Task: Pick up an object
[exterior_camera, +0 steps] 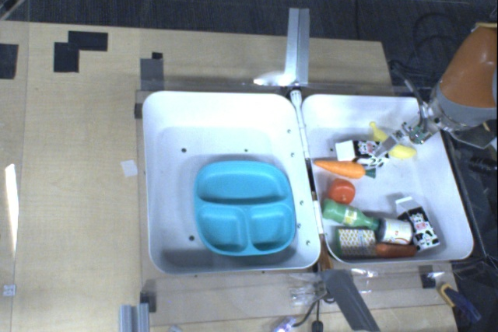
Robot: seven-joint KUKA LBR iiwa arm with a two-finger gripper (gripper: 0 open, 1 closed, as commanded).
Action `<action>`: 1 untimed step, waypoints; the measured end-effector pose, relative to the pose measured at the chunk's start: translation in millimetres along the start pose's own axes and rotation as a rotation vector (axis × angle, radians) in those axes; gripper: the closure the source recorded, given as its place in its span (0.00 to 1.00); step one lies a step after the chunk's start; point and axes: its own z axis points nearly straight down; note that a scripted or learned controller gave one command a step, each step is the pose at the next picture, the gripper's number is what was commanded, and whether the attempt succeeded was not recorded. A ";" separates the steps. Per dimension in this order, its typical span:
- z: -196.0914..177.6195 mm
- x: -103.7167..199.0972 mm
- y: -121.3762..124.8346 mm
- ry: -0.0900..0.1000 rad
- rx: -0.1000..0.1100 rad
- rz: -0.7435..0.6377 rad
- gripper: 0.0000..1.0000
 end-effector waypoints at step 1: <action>-81.2 17.9 18.9 0.040 0.035 -0.191 0.00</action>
